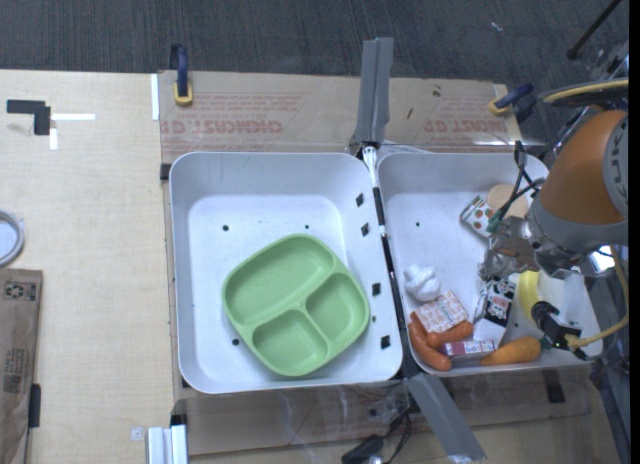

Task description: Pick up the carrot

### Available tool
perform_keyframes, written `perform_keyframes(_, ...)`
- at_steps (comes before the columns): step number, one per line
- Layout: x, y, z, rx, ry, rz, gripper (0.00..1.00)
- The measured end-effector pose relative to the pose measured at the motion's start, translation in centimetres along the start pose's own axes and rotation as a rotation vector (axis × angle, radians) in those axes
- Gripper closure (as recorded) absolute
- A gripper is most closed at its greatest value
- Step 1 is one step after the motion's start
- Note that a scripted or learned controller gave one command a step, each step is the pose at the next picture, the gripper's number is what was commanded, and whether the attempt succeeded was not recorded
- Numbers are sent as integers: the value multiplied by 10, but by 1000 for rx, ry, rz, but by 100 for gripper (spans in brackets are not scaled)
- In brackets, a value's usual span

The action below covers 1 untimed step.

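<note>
**Overhead, one arm above two bins**

Clearly two white bins sit side by side. The left bin (200,252) carries one green three-compartment plate (296,304). One grey arm with an orange band (588,167) reaches over the right bin (430,202), its gripper (497,274) low among the clutter; whether it is open or closed cannot be told. One carrot (512,352) lies at that bin's front edge, near the right corner, just below the gripper and apart from it. Two orange-red sausage-like pieces (432,344) lie left of the carrot, beside one small printed packet (441,312) and one white crumpled lump (421,280).
</note>
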<state>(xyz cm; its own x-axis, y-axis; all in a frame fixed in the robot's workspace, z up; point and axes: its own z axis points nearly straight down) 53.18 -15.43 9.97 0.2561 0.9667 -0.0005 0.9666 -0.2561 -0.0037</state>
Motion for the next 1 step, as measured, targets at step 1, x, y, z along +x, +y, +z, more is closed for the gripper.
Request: perform_keyframes(1,-38,-40,-84,-3,0,-247,100)
